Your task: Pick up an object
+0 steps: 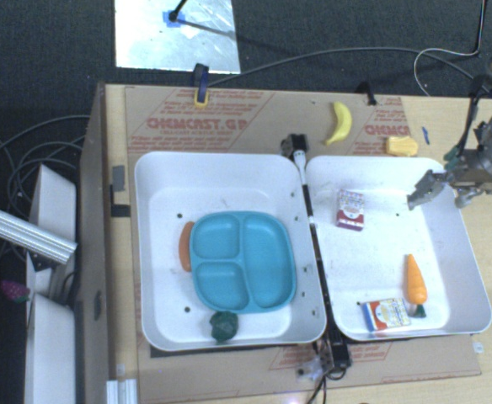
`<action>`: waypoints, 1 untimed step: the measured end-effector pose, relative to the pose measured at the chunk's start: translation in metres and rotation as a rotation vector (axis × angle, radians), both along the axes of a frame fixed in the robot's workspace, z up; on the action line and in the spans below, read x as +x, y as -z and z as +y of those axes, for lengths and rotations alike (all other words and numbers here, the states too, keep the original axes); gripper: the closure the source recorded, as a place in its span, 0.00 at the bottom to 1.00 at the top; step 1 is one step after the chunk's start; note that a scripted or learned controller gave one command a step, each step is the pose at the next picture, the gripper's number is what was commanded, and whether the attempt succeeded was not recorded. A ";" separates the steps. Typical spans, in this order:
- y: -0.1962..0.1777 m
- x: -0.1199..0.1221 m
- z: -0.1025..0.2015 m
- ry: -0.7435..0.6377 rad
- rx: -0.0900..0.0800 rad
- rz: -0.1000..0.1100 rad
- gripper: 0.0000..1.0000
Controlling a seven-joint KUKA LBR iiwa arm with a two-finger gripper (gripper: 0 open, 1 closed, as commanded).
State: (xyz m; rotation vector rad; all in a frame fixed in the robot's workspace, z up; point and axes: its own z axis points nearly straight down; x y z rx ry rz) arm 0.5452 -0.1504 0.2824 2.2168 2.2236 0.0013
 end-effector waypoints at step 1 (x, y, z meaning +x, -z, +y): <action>0.086 -0.029 -0.057 0.003 -0.001 0.002 0.00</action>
